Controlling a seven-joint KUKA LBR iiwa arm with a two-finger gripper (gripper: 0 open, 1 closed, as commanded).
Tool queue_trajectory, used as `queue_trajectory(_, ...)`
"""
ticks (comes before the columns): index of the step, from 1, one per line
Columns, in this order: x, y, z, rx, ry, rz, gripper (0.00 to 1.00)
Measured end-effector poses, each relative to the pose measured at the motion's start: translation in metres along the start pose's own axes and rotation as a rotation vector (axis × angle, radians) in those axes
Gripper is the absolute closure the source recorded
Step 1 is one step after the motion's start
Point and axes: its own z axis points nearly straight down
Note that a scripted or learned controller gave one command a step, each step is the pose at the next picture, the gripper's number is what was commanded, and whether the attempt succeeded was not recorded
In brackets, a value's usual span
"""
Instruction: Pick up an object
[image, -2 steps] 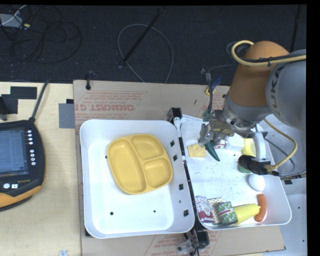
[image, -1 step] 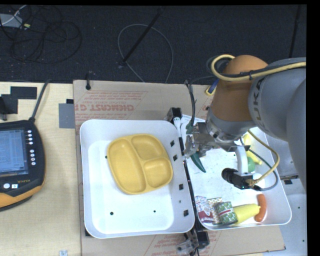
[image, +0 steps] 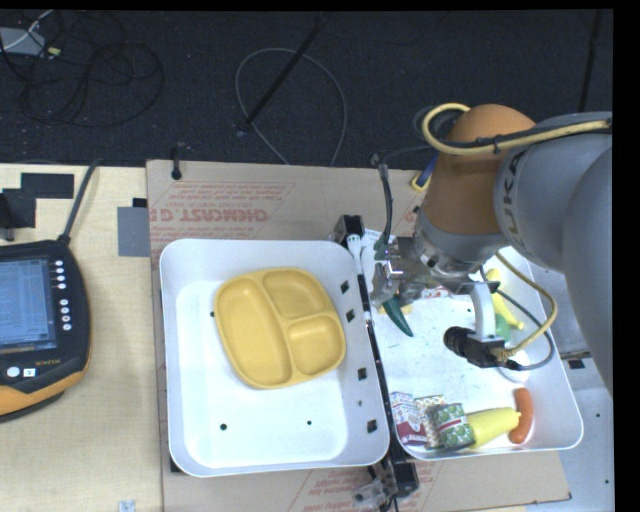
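While the tool (image: 398, 300) hangs over the right bin (image: 560, 420), green object (image: 401, 318) at its tips, grip unclear.

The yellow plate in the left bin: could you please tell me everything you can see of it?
The yellow plate is a rounded, glossy, plastic-looking dish split by raised ridges into three compartments, one large and two smaller. It lies flat, face up and turned at a slant on the floor of the left bin, nearer the far wall. Nothing lies in it or touches it.
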Motion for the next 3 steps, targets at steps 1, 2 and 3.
queue_trajectory(1,-0.008,-0.005,0.015,0.002,0.0,0.0,1.0)
queue_trajectory(2,0.018,-0.005,-0.004,-0.001,0.002,-0.003,1.0)
queue_trajectory(3,-0.001,0.013,0.017,0.0,-0.001,0.001,1.0)
